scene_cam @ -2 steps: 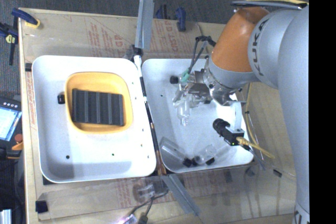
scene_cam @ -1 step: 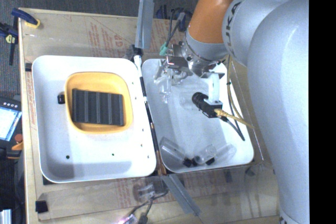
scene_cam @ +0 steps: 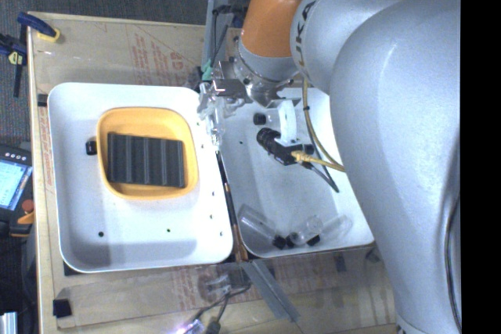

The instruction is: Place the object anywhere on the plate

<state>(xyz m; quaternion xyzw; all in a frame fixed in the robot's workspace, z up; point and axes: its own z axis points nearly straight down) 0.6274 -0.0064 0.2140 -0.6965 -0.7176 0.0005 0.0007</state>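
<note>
A yellow plate [scene_cam: 145, 121] with rounded corners lies in the left white bin [scene_cam: 117, 246]. A dark grey ribbed block [scene_cam: 149, 160] rests flat on the plate, covering most of its middle. My gripper [scene_cam: 210, 115] hangs over the wall between the two bins, just right of the plate's far right corner and apart from the block. Nothing shows in its grasp. The orange-banded wrist [scene_cam: 274, 8] and grey arm [scene_cam: 391, 113] cover much of the right bin [scene_cam: 258, 192].
A small black piece [scene_cam: 91, 146] sits at the plate's left edge. Clear plastic items [scene_cam: 293, 232] with dark ends lie along the front of the right bin. A black cable plug [scene_cam: 274, 143] hangs under the wrist. Blue clamps [scene_cam: 31, 27] sit at the bench's far left.
</note>
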